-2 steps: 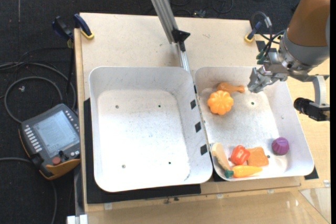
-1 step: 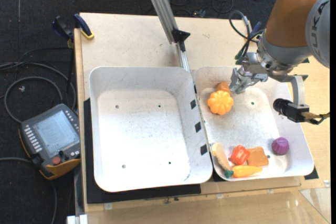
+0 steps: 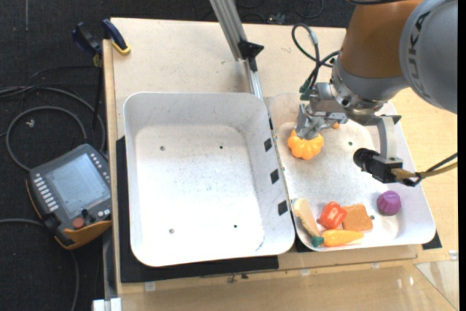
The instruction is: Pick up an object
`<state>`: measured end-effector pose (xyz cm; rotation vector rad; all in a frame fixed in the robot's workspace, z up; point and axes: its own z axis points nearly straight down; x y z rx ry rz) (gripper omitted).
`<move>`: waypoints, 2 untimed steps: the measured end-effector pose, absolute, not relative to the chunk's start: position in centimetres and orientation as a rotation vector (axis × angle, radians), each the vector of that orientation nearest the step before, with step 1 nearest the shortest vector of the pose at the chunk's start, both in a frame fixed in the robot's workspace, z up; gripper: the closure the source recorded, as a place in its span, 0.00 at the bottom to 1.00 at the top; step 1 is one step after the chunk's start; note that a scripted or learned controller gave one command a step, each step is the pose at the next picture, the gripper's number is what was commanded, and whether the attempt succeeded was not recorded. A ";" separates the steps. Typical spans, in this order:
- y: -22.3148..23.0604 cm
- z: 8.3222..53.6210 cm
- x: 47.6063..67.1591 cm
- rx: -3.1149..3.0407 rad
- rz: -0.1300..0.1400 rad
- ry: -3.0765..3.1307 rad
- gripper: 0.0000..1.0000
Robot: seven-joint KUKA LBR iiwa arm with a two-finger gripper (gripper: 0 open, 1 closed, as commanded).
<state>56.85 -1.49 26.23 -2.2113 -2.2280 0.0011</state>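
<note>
A small orange pumpkin [image 3: 306, 147] lies in the right bin [image 3: 415, 226], near its far left corner. My gripper [image 3: 309, 131] hangs straight above the pumpkin, its tip touching or almost touching the pumpkin's top. The grey wrist hides how the gripper stands on it. At the bin's front lie a red pepper [image 3: 332, 214], an orange block [image 3: 357, 218], a carrot [image 3: 341, 237] and a pale beige piece [image 3: 306, 215]. A purple round object [image 3: 389, 202] rests near the front right.
The left bin [image 3: 138, 113] stands beside the right one, sharing a raised wall in the middle. A black fixture [image 3: 375, 164] on the arm juts over the right bin. A metal rail [image 3: 222, 0] slants down to the bins' far edge. A teach pendant [image 3: 69, 189] lies left of the bench.
</note>
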 end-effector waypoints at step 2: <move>9.3 22.8 55.6 -2.210 0.002 -2.229 1.00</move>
